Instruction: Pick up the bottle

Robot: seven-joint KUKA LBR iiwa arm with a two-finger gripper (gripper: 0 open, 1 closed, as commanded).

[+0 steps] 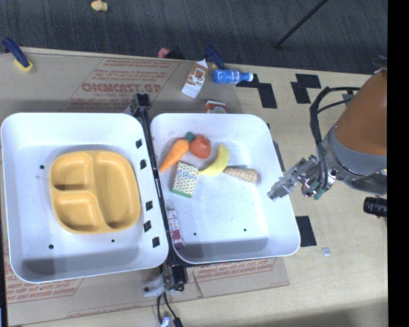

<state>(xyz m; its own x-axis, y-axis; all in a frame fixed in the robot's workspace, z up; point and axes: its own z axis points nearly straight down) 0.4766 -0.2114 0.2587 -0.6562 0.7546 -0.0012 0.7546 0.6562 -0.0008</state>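
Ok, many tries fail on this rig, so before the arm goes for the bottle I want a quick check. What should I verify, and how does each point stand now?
1. Bottle located: ok. The blue bottle lies on its side on the bench behind the right bin, outside both bins.
2. Space around the bottle: not ok. A small carton lies close on its left.
3. Hand near the target: not ok. It hangs at the right bin's right rim, well away from the bottle.
4. Hand free of load: ok, nothing shows at its tip.
5. Finger opening: cannot tell.
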